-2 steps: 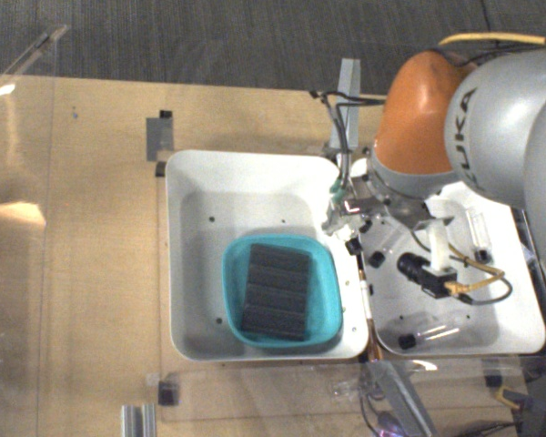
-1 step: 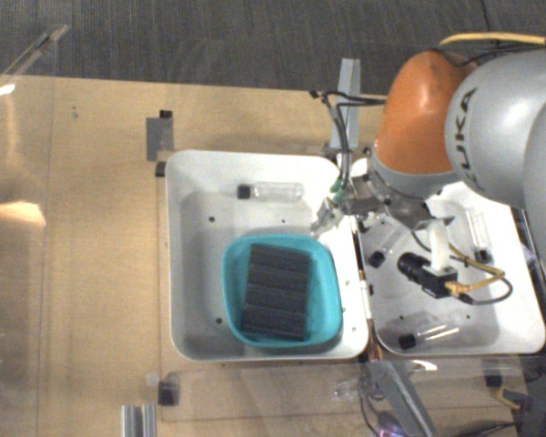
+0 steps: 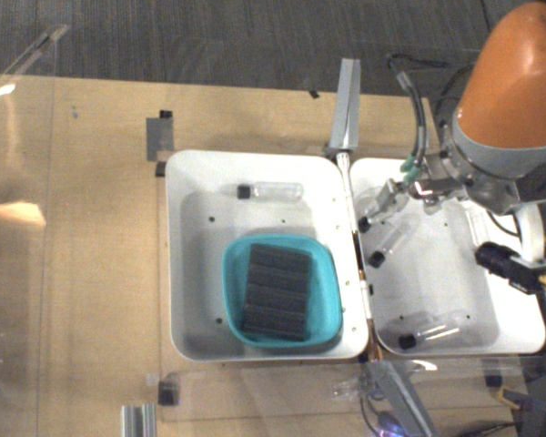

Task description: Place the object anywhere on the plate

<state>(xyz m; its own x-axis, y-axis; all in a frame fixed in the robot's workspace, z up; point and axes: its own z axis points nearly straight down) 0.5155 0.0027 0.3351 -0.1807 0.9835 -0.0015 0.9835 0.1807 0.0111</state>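
A teal plate point(image 3: 323, 285) sits in the lower half of the left bin point(image 3: 187, 244). A dark grey ridged block point(image 3: 277, 291) lies flat on the plate, roughly in its middle. My gripper point(image 3: 425, 188) hangs over the upper left part of the right bin point(image 3: 455, 289), under the orange-banded wrist, well to the right of the plate. A clear tube with a black cap point(image 3: 380, 208) lies slanted just left of the gripper; whether they touch is unclear.
Another clear capped tube point(image 3: 271, 190) lies at the back of the left bin. The right bin holds two more tubes: one near its left wall point(image 3: 387, 244) and one near the front point(image 3: 432, 329). A grey metal bar point(image 3: 346, 107) stands behind the bins' shared wall.
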